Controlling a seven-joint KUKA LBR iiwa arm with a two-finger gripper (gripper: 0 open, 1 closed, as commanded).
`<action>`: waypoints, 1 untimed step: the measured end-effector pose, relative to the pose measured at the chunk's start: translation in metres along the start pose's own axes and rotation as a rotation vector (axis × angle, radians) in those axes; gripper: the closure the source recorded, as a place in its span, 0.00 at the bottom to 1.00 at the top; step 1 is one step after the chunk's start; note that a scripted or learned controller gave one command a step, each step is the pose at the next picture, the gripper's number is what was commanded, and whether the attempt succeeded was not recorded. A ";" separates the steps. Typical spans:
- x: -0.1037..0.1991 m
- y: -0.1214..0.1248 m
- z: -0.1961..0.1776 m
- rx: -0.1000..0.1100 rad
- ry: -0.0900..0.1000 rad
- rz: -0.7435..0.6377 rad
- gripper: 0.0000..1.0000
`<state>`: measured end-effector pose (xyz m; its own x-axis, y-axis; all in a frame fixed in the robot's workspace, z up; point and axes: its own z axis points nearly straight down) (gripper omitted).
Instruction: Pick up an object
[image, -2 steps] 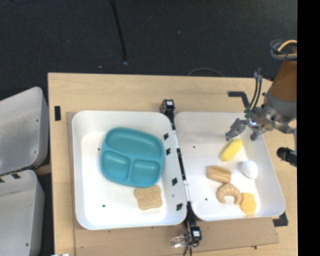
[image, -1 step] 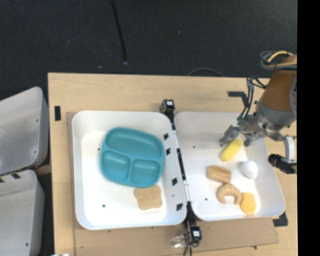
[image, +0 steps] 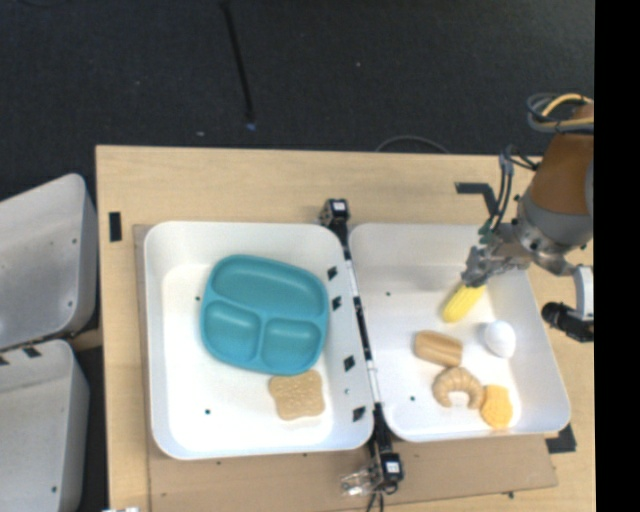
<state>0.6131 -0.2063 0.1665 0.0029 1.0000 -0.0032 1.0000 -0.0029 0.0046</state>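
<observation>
The right bin holds a yellow corn-like piece, a white egg, a tan bread roll, a croissant and an orange piece. My gripper hangs at the upper right end of the yellow piece, very close to it or touching it. The arm's grey wrist and orange band reach in from the right. In the left bin lie a teal divided plate and a slice of toast.
A divider with black clips separates the two bins. The bench's wooden surface rings the bins. A cable runs behind the right bin. White panels stand at the far left.
</observation>
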 end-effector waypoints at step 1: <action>0.003 -0.006 -0.048 -0.001 0.001 -0.004 1.00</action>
<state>0.6074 -0.2030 0.2142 -0.0010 1.0000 -0.0018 1.0000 0.0010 0.0052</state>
